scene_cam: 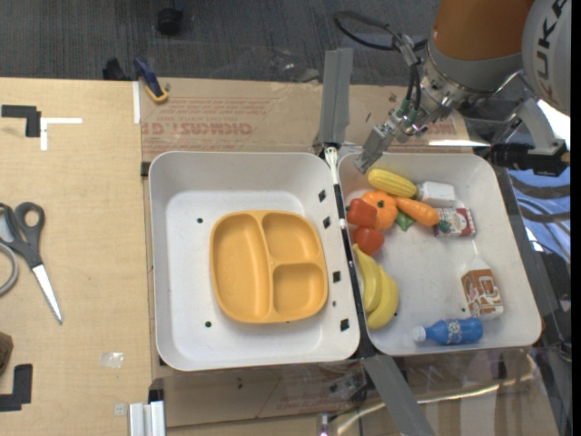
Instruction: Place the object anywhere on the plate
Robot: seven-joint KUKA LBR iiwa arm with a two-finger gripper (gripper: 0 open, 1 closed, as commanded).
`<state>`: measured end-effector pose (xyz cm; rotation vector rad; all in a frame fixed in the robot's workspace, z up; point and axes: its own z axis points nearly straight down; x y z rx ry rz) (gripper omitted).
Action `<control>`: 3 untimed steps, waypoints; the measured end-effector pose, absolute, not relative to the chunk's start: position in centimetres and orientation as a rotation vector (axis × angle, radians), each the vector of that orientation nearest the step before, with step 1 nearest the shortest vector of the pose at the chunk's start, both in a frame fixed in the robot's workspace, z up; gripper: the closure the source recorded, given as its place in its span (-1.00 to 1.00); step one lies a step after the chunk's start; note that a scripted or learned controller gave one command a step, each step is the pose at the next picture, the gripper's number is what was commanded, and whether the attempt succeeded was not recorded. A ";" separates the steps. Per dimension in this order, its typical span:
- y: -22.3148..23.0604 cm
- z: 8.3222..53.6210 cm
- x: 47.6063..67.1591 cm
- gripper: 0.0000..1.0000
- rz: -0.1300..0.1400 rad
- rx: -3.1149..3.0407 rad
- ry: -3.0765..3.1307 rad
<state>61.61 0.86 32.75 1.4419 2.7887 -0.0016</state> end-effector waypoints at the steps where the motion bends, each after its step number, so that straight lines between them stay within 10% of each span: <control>1: 0.9 33.6 61.7 1.00 -0.005 1.437 2.790; 3: 13.0 15.9 60.1 1.00 -0.003 1.210 2.900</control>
